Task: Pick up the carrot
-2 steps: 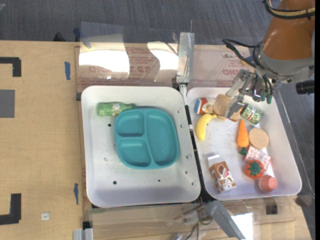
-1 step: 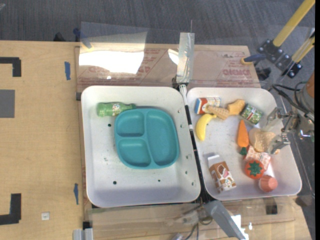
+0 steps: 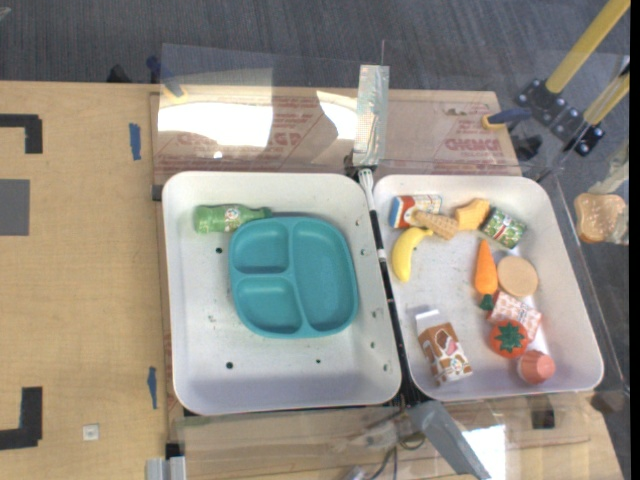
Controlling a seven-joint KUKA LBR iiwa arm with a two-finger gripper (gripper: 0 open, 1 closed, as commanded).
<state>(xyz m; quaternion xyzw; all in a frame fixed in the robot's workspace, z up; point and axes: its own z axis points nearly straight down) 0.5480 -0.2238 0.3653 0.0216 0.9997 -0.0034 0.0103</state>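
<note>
Cardboard covers the counter (image 3: 80, 268) under two white bins. From the camera view, the carrot (image 3: 485, 272) lies in the right bin (image 3: 575, 298), crowded by toys. Likely light, rigid, smooth plastic; grasp across its middle. Gripper state: cannot tell.

Even overhead light fills my bench; white glare washes the clear plastic sheet (image 3: 240, 123) behind the shallow white bins (image 3: 190, 208). Shadows stay faint, detail slightly soft throughout.

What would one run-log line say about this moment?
task: pick carrot | carrot: right bin, beside round wooden disc | teal plate: left bin | status: not picked
</note>
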